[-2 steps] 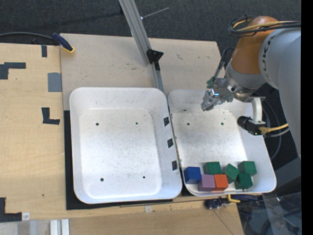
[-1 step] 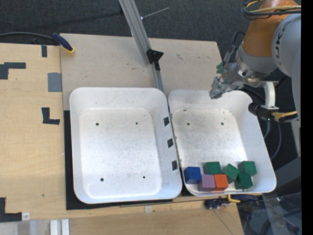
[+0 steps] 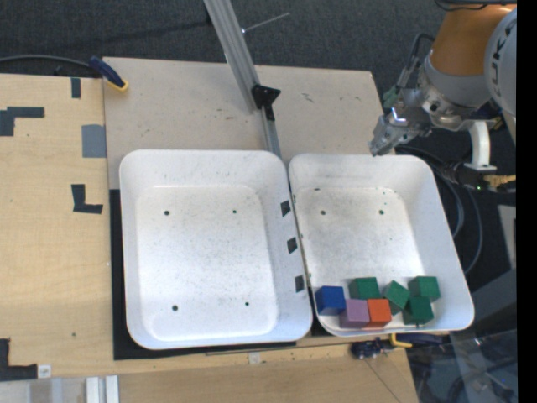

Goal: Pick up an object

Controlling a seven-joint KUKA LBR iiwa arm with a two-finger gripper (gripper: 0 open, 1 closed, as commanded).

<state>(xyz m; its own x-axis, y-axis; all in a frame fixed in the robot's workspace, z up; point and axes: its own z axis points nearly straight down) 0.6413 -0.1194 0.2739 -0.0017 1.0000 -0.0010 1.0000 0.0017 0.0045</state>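
The gripper point(image 3: 388, 134) hangs over the far rim of the right bin point(image 3: 436, 193), just outside its far right corner, with the bench's dark edge and loose cables close on the arm's side. Below the fingers the bin floor lies bare for most of its length, giving open room down toward the near wall. The blocks sit well apart from the fingers, bunched against that near wall: a blue block point(image 3: 331, 298), a purple block point(image 3: 357, 311), an orange block point(image 3: 379, 311) and four green blocks point(image 3: 409, 295). The left bin point(image 3: 134, 183) lies across the shared rim. The fingers show as a small dark blur; their opening cannot be told, and nothing is seen between them.
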